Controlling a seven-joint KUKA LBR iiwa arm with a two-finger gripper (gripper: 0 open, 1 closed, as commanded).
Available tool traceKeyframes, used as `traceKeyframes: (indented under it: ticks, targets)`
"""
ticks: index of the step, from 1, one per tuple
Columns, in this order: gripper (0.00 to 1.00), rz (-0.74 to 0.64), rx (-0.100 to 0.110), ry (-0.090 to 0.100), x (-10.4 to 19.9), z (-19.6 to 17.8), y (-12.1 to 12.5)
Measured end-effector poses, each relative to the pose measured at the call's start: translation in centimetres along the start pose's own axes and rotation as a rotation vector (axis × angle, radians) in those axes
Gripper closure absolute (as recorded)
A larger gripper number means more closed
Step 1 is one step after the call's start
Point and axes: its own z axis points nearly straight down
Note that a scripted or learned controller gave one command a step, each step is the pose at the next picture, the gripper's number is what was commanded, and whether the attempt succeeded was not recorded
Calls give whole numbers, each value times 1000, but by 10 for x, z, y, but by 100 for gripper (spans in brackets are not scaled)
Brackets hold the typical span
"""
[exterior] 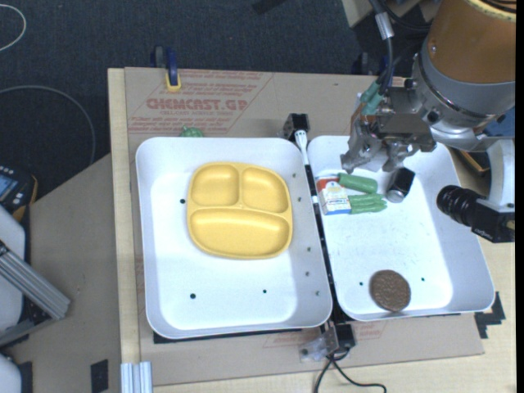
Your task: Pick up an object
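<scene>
My gripper hangs over the far part of the right bin, its two fingers apart and nothing between them. Just below its fingertips lie two green pieces, one near the tips and one a little closer to the front. A small red and white box lies to their left against the bin's wall. A black cylinder sits just right of the fingers. A brown disc rests near the bin's front edge.
The left bin holds a yellow divided plate. A black device juts in at the right bin's right rim. The arm's orange band and grey wrist stand over the far right corner.
</scene>
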Motion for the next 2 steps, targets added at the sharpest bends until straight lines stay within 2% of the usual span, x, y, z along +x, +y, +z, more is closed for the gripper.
traceKeyframes:
  ticks: [1, 2]
  targets:
    - [100, -1, 0, 1, 24, -45, 0]
    - [100, 8, 16, -3, -12, 27, -1]
